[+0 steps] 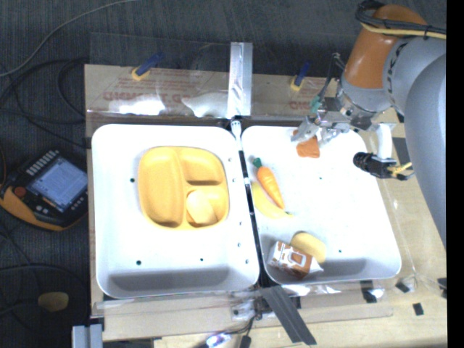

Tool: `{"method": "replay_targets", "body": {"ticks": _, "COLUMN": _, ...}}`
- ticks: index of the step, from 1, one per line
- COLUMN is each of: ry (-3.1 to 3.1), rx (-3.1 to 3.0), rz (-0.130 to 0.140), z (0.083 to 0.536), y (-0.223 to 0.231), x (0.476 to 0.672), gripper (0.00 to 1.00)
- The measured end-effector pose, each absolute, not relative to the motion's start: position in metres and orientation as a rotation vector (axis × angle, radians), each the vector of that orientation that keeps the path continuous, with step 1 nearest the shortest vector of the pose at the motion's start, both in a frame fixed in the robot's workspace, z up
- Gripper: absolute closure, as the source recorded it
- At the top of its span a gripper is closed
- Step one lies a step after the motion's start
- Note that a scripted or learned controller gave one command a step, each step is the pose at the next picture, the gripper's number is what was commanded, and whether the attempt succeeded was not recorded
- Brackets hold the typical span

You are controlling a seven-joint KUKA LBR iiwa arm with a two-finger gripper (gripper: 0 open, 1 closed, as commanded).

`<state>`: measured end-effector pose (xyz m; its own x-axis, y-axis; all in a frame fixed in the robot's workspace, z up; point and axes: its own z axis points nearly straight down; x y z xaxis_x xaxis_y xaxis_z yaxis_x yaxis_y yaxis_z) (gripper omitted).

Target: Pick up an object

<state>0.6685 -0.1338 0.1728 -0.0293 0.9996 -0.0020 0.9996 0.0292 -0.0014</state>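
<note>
- Nearest the camera, well below the claw and toward the front wall of the right bin [384, 216], a small brown carton [291, 260] lies tipped against a pale yellow, rounded piece [309, 244]; they look dropped in loose rather than set out.
- Up at the bin's far edge, the claw [317, 133] hangs with a small orange chunk [308, 148] just under its tips. Whether that chunk is clamped or merely beneath the tips cannot be told, nor whether the tips stand apart or together.
- Down and to the left of the claw, a toy carrot [270, 183] lies aslant near the divider, its green end pointing away, over a flat yellow shape [267, 203].
- Far to the claw's left, the other bin [116, 267] bears a yellow divided tray [181, 187].
- Judging by the task, the orange chunk is the likely target, since it sits closest under the tips; a lift would show if the grip is real.
</note>
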Motion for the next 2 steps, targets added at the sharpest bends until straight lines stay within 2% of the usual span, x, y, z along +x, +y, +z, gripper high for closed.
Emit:
{"method": "replay_targets", "body": {"ticks": 1, "ry": 2.100, "rx": 2.357, "rz": -0.021, "z": 0.091, "y": -0.141, "x": 0.661, "gripper": 1.00}}
{"method": "replay_targets", "body": {"ticks": 2, "ry": 2.255, "rx": 2.186, "rz": -0.005, "z": 0.184, "y": -0.076, "x": 0.660, "gripper": 1.00}}
